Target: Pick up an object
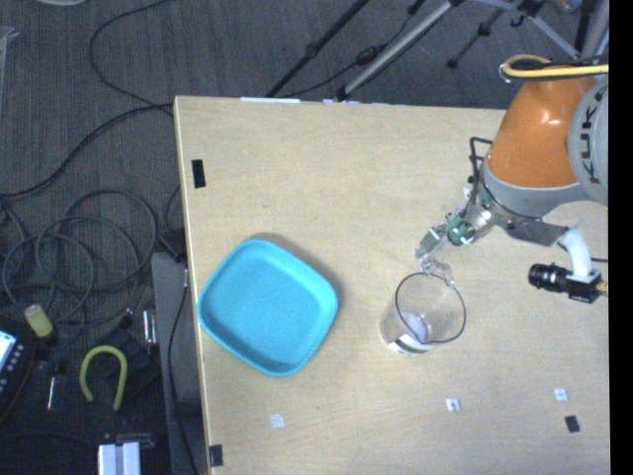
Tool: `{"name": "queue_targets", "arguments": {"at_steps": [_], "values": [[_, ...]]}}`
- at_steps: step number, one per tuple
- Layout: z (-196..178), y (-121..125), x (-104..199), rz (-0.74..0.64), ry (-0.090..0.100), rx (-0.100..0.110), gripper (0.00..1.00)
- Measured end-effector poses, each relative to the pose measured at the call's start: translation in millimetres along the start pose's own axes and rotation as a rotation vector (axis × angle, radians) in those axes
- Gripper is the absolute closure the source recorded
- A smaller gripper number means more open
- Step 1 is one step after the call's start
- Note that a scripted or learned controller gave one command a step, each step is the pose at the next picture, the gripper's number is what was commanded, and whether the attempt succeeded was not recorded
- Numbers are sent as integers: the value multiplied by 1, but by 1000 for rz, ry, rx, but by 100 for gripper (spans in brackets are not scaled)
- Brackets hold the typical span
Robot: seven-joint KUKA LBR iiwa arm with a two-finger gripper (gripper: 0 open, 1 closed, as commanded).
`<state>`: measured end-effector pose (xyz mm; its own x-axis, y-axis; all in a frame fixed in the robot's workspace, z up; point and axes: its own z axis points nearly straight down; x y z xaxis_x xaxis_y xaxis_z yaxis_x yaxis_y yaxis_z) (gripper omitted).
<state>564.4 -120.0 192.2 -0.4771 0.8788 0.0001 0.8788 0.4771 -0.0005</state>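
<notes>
Glass (423, 315): clear tumbler, upright on the desk (326, 166), lower middle-right; nearest thing to the camera along with the plate.
Plate (268, 306): blue, rounded-square, flat on the desk, well left of the glass, not touching it.
Arm (542, 137): grey with orange band, reaching in from the right, wrist pitched down toward the glass.
Tool (435, 248): tip sits just above the far rim of the glass, close to touching or touching; can't resolve which.
Tool state: cannot tell, tip is too small and blurred to read.
Grip: nothing visibly held; the glass looks to be resting on the desk.
Step in hand (judgement): lining up a rim grasp on the glass.
How to do it well: straddle the rim wall, one side in and one out, come down straight, close gently.
Risk: thin, slick wall; an off-centre push likely tips or slides it.
Lift: vertical, slow; confirm the glass leaves the desk before moving sideways.
</notes>
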Motion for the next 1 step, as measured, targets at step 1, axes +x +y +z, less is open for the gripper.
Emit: {"name": "queue_targets", "arguments": {"at_steps": [1], "values": [[9,103,13,195,0,1,100]]}}
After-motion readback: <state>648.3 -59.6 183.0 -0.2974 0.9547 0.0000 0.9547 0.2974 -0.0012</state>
